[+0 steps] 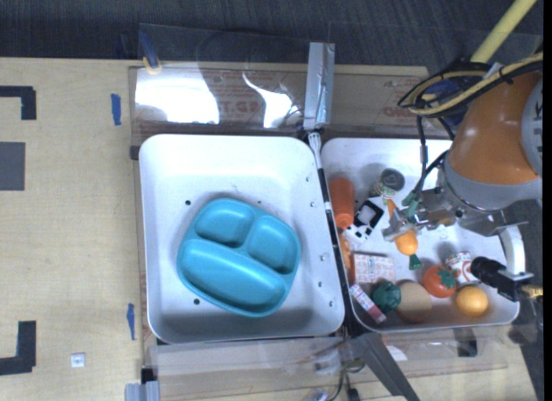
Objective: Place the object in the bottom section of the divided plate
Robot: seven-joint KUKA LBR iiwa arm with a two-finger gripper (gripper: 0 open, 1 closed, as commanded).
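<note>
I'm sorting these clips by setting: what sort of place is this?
Probably a robotics lab bench rigged for pick-and-place trials: two white bins side by side, a blue divided plate in the left one, toy food such as a tomato in the right, and blue tape marks.

The blue divided plate (239, 255) lay in the left bin (164, 175). The arm (496, 145) reached over the right bin (362, 153), and its gripper (404, 218) was just above an orange carrot-like toy (405, 241). Near the front wall lay a tomato (439, 280), an orange ball (472, 301) and a dark green piece (385, 295).
</note>
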